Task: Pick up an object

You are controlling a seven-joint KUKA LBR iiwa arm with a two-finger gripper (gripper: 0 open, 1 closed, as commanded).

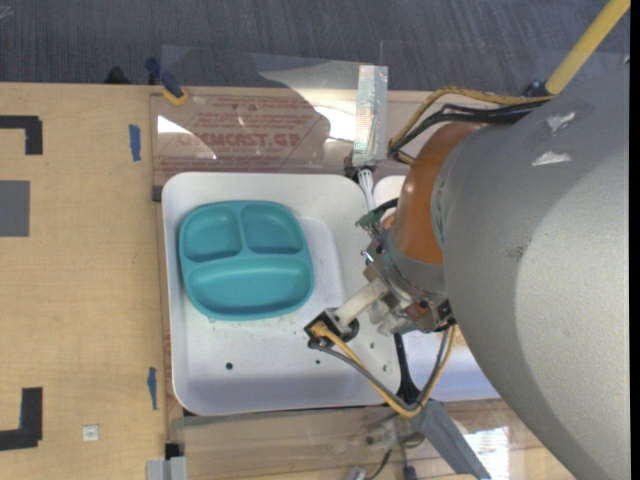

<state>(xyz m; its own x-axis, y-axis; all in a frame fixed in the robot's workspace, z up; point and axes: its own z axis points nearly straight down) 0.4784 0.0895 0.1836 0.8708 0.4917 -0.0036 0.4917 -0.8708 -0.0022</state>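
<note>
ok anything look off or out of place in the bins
Nothing much stands out. The teal divided plate lies flat and right way up in the left bin, turned slightly against its walls. Two tiny dark specks mark the bin floor near it, too small to identify.

floor (300,8): dark grey carpet | bench (80,268): tan board, black marks (22,136), blue tape (134,141)

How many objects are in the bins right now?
1. A teal divided plate lies in the view-left bin, toward its far side. The arm covers most of the other bin, so more may be hidden.
</note>
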